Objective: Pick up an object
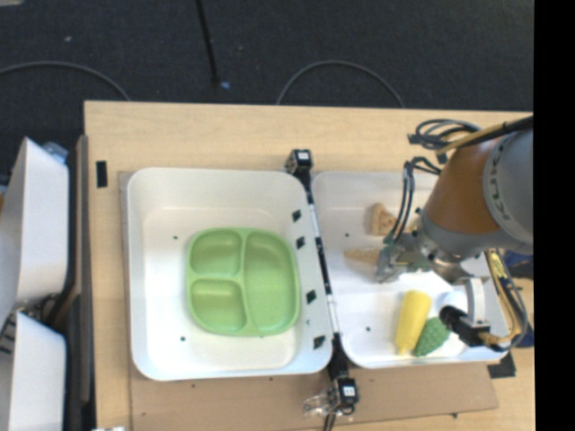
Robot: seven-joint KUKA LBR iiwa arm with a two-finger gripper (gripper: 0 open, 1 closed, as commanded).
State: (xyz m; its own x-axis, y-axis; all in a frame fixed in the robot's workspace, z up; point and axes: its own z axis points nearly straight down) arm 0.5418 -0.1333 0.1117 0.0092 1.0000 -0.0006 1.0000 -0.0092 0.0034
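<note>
Nearest the lens is my own arm (476,196), grey with its orange band, reaching over the right bin (346,196); it bulks above everything else. Next in size come the two shallow white bins, smooth hard plastic with rounded corners. The left bin (153,241) holds a pale green divided plate (243,281), glossy, three compartments, lying flat.

Smaller still, in the right bin near its front edge, a yellow corn-like piece (412,320) lies lengthwise, rounded and slick, touching a knobbly green piece (432,338) just beside it. Toward the back sits a tan, crumbly-looking chunk (381,217), and a flatter tan scrap (362,256) lies near my gripper (395,263). Whether it is released or clenched I cannot tell; the wrist hides it.

Risks, as I judge them: the flat scrap offers little height to pinch, so I could close on bare floor. The corn piece is round and could roll away, nudging the green one.
</note>
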